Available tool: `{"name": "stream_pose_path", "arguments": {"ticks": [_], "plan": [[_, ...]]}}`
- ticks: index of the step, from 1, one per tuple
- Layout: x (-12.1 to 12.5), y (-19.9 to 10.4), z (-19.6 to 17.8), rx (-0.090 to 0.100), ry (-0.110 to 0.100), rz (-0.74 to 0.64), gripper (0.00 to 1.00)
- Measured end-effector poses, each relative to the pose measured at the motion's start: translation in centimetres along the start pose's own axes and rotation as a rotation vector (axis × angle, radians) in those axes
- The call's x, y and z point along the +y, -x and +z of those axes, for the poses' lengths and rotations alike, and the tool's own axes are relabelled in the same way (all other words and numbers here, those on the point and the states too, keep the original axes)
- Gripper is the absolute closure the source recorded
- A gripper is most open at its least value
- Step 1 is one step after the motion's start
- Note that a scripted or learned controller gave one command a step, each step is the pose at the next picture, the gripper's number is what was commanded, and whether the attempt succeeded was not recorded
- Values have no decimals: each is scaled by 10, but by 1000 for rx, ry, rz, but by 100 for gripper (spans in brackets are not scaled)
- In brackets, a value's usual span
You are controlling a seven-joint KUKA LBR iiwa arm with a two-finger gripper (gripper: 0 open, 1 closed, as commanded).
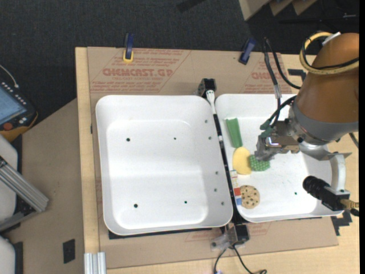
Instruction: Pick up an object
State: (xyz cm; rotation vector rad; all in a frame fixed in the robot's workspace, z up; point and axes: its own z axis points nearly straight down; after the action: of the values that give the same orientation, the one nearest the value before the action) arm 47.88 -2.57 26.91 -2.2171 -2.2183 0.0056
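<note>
The right bin (285, 207) holds a green bar (234, 132) near its left wall, a yellow lemon-shaped piece (242, 160), a small green knobbly object (262, 164) beside it, and a brown cookie (249, 196) toward the front. A small red and blue item (237, 192) lies at the left wall next to the cookie. My gripper (264, 152) hangs low over the green knobbly object, right of the yellow piece. The wrist hides the fingertips.
The left bin (154, 158) shows bare white floor with a few dark dots. A black divider (219, 147) runs between the bins. Clamps sit at the bench's back edge (129, 48). A black fitting (319, 190) of the arm overhangs the right bin's front right.
</note>
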Motion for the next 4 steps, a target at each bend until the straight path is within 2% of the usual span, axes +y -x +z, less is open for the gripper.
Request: {"name": "stream_pose_path", "arguments": {"ticks": [1, 2, 3, 4], "plan": [[33, -35, -17, -2, 11, -3, 100], [43, -86, -115, 1, 19, -7, 100], [7, -41, -89, -2, 1, 5, 100], [9, -44, -101, -2, 8, 0, 100]]}}
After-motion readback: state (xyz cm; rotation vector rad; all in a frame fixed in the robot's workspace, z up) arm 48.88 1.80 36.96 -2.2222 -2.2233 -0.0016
